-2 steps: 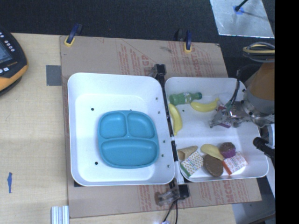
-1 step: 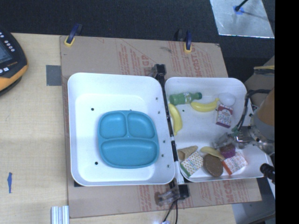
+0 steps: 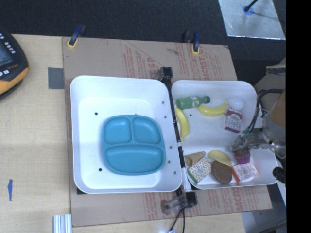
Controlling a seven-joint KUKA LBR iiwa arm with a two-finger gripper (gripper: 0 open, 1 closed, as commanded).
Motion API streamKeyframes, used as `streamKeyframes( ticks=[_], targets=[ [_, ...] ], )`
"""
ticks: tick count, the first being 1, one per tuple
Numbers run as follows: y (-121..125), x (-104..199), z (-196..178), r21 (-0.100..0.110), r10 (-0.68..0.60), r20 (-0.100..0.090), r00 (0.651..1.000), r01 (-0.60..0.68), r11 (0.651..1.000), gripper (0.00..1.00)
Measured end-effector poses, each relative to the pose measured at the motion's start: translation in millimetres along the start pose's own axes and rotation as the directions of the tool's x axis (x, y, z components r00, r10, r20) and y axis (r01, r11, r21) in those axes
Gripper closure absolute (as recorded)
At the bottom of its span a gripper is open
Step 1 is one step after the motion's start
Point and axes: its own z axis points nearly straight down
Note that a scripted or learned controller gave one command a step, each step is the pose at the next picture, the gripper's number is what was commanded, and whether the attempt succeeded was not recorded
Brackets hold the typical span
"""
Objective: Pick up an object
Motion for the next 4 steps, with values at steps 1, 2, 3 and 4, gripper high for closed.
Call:
streamKeyframes(
  ticks=[1,2,3,4],
  targets=[
    [55,43,10,-0.005,-0.005,0.000,1.000,0.005,1.000,1.00],
    [52,40,10,-0.002,0.001,0.000,1.000,-0.001,1.000,0.00],
    [102,4,-117,-0.018,0.001,0.008,1.000,0.000,1.000,0.00],
    [79,-2,1,0.009,0.003,-0.003,1.000,-0.003,1.000,0.00]
  ],
)
